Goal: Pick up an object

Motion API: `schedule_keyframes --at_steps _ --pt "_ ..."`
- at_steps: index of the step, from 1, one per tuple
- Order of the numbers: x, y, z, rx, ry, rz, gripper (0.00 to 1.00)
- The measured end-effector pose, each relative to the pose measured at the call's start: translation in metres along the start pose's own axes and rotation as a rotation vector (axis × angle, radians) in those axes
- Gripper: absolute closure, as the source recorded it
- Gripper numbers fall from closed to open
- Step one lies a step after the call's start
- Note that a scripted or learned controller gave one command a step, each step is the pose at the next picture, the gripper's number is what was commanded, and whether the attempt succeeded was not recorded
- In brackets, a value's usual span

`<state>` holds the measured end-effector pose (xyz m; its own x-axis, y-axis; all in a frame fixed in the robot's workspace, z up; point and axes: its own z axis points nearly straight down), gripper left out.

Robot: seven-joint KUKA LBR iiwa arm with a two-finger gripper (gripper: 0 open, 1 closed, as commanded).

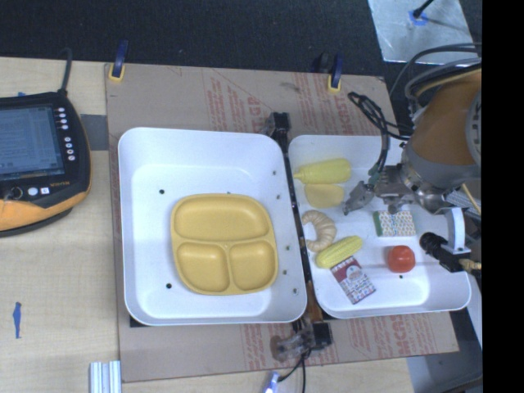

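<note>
While scanning the bench from left to right, logged two white bins side by side on a brown cardboard sheet (205,88).

Left bin (139,219): holds one yellow divided plate (223,242), three compartments, lying flat near the middle.

Right bin (442,297): holds all the small pickable items. Noted along its left side, back to front:
- corn cob (323,170), near the back wall
- yellow block (324,195), just in front of that cob (touching or merely close, cannot tell)
- beige ring-shaped pastry (318,228)
- second corn cob (339,251), lying aslant just beside the pastry

Further right:
- red-and-white packet (354,279), towards the front wall
- red tomato (400,258)
- green-patterned card (395,223), just behind the tomato

All of these lying on the bin floor.

Gripper (358,199): found over the right bin's middle, pointing left, just beside the yellow block and between it and the green-patterned card. Apart or together: cannot tell (too dark and foreshortened at this slant).

Grey arm (446,129), with orange band, above the bin's right half, black cables looping past it.

Outside the bins: control tablet (33,150) with orange underside on the bench, far left, well apart from the bins. Blue clamps (119,60) on the sheet's back edge.
</note>
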<state>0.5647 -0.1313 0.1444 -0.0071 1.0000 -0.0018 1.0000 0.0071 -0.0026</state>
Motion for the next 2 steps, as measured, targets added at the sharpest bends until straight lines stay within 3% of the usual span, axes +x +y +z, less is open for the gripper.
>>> schedule_keyframes --at_steps 1,2 --pt "-0.049 0.006 -0.048 -0.002 0.001 0.005 0.00" --pt "-0.058 -0.010 -0.027 0.002 0.001 0.002 0.00"
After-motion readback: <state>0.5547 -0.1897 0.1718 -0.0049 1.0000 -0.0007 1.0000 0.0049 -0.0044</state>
